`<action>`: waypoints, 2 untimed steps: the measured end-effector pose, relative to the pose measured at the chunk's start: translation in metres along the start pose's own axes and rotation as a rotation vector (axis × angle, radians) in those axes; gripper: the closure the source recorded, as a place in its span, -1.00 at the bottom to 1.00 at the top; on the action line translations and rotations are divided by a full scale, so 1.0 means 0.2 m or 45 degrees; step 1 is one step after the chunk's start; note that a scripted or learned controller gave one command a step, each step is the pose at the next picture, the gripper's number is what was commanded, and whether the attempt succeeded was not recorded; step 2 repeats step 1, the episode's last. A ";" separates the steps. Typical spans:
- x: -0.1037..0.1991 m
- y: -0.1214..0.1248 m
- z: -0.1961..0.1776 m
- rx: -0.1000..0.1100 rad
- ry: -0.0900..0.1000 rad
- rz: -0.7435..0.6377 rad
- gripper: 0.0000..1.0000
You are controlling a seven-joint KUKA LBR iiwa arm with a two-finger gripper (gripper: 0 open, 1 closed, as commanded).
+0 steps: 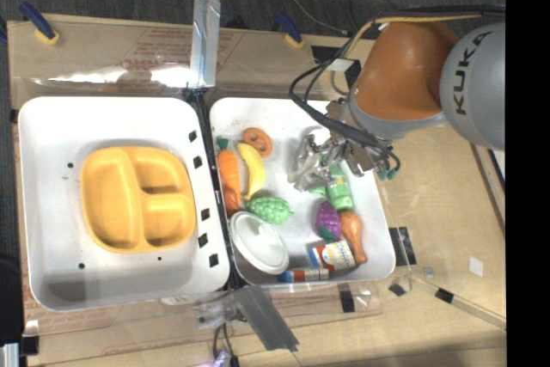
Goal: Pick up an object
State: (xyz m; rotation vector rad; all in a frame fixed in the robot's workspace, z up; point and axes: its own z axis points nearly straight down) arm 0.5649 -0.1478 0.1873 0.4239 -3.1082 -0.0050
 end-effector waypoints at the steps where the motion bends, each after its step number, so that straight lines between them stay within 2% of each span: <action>1: -0.46 0.00 0.08 0.001 -0.002 0.153 1.00; 2: -0.46 0.00 0.08 0.001 -0.002 0.153 1.00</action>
